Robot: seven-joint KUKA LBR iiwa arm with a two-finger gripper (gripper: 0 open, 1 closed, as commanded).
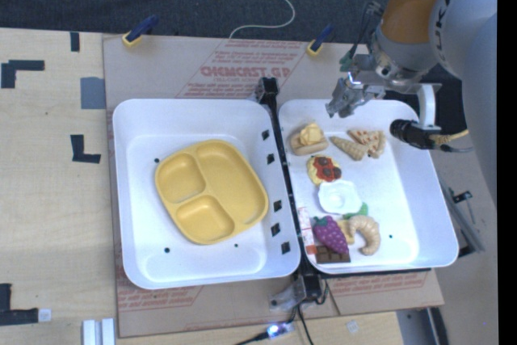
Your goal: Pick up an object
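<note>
The pincer (341,104) is hovering over the far rim of the right bin (420,198), its fingers slightly apart and gripping nothing. Toy foods are lying below in that bin: a croissant (308,138), a pizza slice (324,170), a fried egg (337,195), grapes (329,231). A yellow divided plate (211,191) is sitting in the left bin (145,174).

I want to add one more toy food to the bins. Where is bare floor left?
Left bin: bare strips ring the yellow divided tray, widest along the near edge. Right bin: free down the right side, right of the croissant and waffle pieces. Crowded beside the divider, from the bun to the grapes.
</note>
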